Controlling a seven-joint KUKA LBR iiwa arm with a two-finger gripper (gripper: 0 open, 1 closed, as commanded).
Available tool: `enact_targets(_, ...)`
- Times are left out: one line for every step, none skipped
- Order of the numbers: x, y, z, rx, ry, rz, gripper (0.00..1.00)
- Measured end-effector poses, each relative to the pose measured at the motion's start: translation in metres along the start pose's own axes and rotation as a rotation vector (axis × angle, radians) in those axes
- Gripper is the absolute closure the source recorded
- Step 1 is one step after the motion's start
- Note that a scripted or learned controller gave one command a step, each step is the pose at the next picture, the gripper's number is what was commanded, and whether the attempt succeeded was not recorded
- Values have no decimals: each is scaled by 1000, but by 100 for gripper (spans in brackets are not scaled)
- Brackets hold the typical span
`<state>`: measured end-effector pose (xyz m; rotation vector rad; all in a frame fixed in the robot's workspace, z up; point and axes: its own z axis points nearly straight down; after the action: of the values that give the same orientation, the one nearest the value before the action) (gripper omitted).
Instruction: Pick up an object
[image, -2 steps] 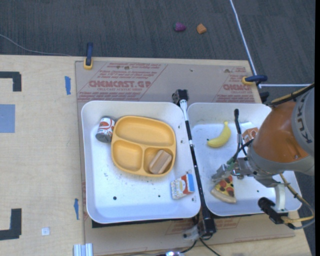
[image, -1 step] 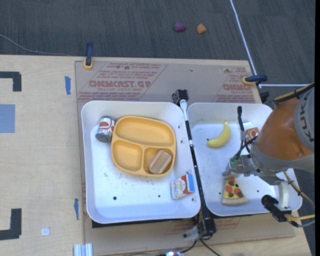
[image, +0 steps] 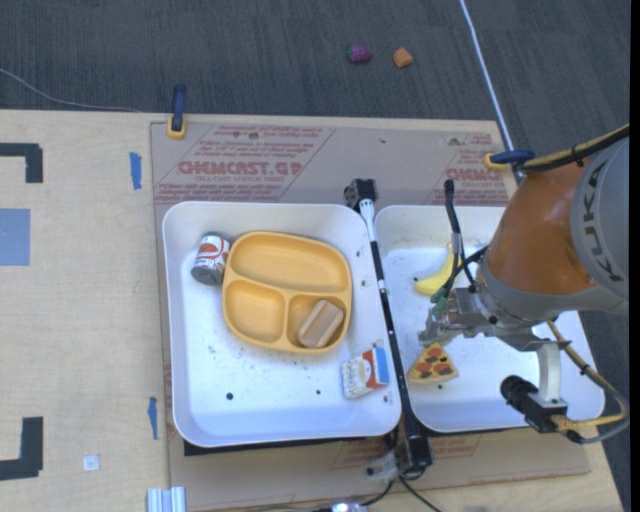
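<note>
My gripper (image: 437, 327) hangs low in the right bin (image: 480, 415), just above a pizza slice (image: 434, 365) that lies near the bin's left wall. A yellow banana (image: 436, 277) lies a little further back in the same bin, partly hidden by my wrist. Nothing shows between the gripper and the pizza slice. In the left bin (image: 200, 400) a yellow divided plate (image: 285, 290) holds a tan bread-like piece (image: 320, 323) in its lower right compartment. A crushed can (image: 209, 259) lies beside the plate's left rim, and a small carton (image: 364, 373) lies near the bin's front right.
The orange and grey arm (image: 560, 240) covers much of the right bin's far side. A black divider bar (image: 383, 310) runs between the two bins. Two small objects (image: 380, 55) lie on the dark floor beyond the bench.
</note>
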<state>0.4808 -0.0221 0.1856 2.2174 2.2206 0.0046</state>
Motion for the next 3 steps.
enact_targets(-65, -1, 1, 2, -2, 2, 100)
enact_targets(-64, -1, 1, 2, -1, 2, 0)
enact_targets(-71, 1, 81, -7, -4, 1, 0)
